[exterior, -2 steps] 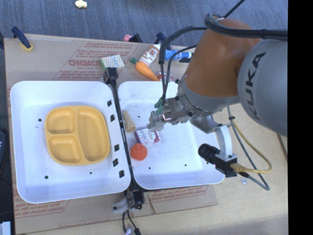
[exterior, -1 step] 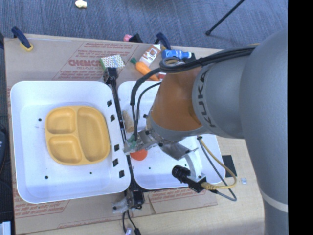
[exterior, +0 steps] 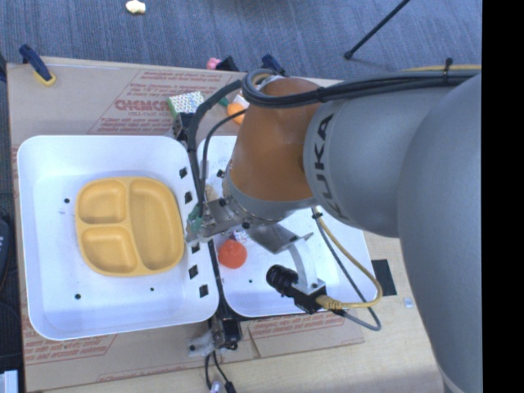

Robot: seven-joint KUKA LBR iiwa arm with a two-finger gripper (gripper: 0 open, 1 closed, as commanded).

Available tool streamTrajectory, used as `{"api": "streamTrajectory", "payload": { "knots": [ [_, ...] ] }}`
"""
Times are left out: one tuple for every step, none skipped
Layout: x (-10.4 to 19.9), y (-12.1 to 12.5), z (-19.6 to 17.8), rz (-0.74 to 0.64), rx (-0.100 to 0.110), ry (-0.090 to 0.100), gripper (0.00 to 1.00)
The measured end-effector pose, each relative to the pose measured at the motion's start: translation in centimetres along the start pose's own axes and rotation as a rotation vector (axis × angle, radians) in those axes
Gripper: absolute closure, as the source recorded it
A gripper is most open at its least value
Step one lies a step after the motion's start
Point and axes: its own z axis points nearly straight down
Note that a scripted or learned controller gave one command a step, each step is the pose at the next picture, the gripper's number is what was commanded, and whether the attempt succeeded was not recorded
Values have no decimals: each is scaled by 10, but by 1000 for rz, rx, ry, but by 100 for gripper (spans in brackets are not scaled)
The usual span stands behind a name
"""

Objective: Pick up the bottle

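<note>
Locating bottle: not identifiable; right bin [exterior: 270,305] largely covered by arm [exterior: 393,154].
Gripper [exterior: 214,223]: low over bin divider.
Jaw state: cannot tell.
Nearest object: orange piece [exterior: 233,255], just below-right.

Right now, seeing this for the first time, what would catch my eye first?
The big grey arm with its orange band fills the right side, leaning over the right white bin. Next comes the yellow divided tray, lying alone in the left white bin. A small orange object sits in the right bin just below the arm's wrist.
</note>
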Motion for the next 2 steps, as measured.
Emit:
{"api": "streamTrajectory", "payload": {
  "knots": [
    [-40,-12,-23,160,-2,-1,100],
    [-32,-10,52,108,3,0,100]
  ]
}}
